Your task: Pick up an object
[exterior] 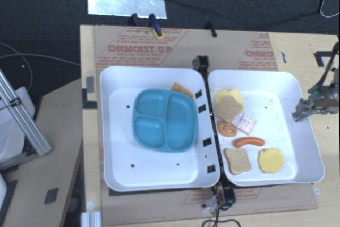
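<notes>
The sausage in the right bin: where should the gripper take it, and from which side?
Grip the sausage across its middle, coming straight down from above. It lies flat and long, running left to right, so fingers closing across its narrow width should fit. The pretzel sits near its left end; the middle looks freer.

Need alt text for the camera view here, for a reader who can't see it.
The gripper sits at the right bin's right rim, above toy food: a sausage, bread slice, and yellow round piece. The left bin holds a blue divided plate.
</notes>
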`<state>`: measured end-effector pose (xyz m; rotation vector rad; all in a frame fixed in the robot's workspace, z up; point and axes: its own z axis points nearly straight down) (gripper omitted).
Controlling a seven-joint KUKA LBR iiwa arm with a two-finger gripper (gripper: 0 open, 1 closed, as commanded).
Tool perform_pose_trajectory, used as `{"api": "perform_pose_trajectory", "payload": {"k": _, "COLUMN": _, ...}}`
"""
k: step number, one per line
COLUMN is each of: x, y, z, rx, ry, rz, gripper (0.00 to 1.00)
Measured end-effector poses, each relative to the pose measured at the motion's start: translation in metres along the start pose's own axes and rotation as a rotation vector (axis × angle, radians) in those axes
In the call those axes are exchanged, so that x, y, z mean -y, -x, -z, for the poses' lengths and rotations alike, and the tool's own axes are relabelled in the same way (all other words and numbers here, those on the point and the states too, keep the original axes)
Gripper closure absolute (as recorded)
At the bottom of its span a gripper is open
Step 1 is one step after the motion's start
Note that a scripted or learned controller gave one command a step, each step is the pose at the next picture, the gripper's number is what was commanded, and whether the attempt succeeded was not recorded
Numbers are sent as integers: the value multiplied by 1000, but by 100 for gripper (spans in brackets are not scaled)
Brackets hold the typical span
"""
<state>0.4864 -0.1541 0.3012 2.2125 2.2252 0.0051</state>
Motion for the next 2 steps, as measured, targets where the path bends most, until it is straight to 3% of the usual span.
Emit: {"api": "perform_pose_trajectory", "payload": {"k": 2, "x": 0, "y": -97, "z": -120, "rx": -4, "ry": -8, "rz": 4, "gripper": 100}}
